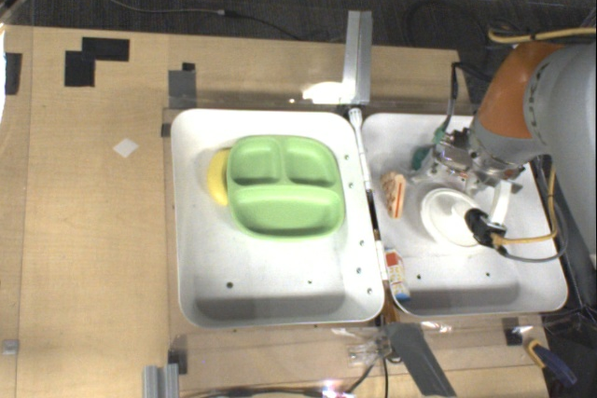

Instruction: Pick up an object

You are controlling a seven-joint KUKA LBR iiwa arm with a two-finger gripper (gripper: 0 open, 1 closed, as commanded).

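My gripper (464,171) hangs over the right bin (522,289), just above the far rim of a white bowl (446,217). A small tan and orange box (393,194) lies to the left of the bowl. A thin red, white and blue tube (395,273) rests by the bin's left wall. In the left bin (201,280) sits a green divided plate (283,185), with a yellow object (216,178) poking out from under its left side.
The grey arm with its orange band (511,93) covers the right bin's far right corner. A black cable (485,228) loops from the wrist over the bowl's right side. A metal post (358,56) stands behind the wall between the bins.
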